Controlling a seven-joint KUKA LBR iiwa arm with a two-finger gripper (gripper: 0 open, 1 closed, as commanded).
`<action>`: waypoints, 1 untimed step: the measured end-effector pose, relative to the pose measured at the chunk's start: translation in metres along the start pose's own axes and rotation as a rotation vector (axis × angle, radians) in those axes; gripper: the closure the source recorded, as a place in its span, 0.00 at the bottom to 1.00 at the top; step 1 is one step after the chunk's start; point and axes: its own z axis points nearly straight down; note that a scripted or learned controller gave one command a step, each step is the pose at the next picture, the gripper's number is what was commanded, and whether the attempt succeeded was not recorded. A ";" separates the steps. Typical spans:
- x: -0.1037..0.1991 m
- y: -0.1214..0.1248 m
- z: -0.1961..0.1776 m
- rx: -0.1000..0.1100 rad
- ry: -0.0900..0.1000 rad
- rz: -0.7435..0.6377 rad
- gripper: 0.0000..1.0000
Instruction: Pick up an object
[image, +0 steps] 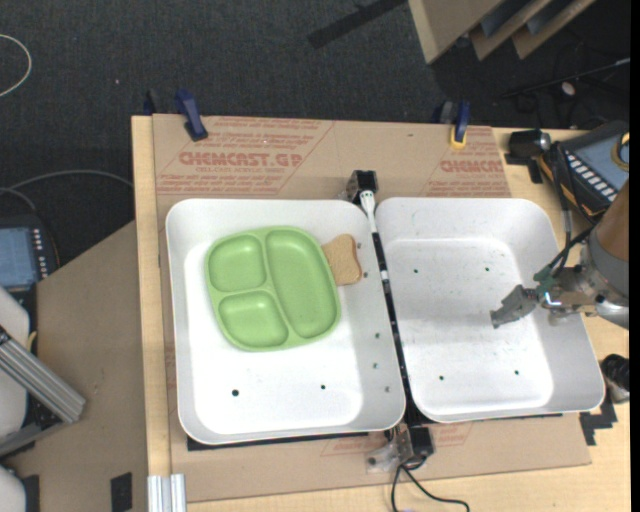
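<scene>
The green divided plate and a tan slice of toast are lying in the left bin; both look light and stiff. The gripper is hovering over the right bin, pinching nothing visible, though its finger state is unclear. The toast's edges are likely offering the better hold.

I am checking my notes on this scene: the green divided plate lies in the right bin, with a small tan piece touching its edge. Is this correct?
Not quite. The camera view shows the green divided plate in the left bin, not the right one. The small tan piece does touch its edge, on the side nearer the right bin.
</scene>
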 end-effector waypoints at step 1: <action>0.000 0.001 -0.011 -0.003 -0.002 -0.001 1.00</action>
